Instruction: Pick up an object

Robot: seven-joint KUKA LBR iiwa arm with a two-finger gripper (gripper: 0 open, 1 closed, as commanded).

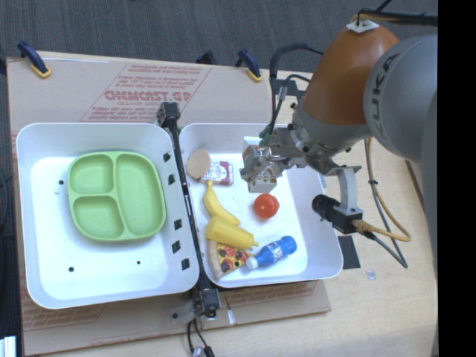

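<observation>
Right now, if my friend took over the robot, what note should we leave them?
Tool: low in the right bin, just above the tomato; nothing seen in it.
Right bin holds: tomato, banana, yellow toy, pizza slice, blue bottle, tan disc, small red-and-white packet.
Left bin: green divided plate.
Done: no pick yet.
Left: grab one object and lift it.
</observation>
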